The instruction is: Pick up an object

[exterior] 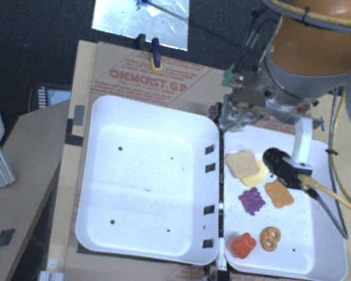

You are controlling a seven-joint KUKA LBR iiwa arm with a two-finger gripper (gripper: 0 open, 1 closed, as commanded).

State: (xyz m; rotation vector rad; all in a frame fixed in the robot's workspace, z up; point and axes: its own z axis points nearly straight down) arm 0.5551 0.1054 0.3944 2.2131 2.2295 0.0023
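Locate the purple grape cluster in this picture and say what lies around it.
The purple grape cluster lies in the right bin, near its middle, just below the yellow slice, left of the orange toast piece and above the red pepper.

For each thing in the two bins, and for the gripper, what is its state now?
Left bin: flat on the bench, holding no objects.
Right bin: flat on the bench, holding the objects.
Bread slice: lying flat, overlapping the yellow piece.
Toast: lying flat, loose.
Grapes: lying loose.
Pretzel: lying flat.
Red piece: resting near the divider.
Gripper: at the bins' far edge, holding nothing visible.
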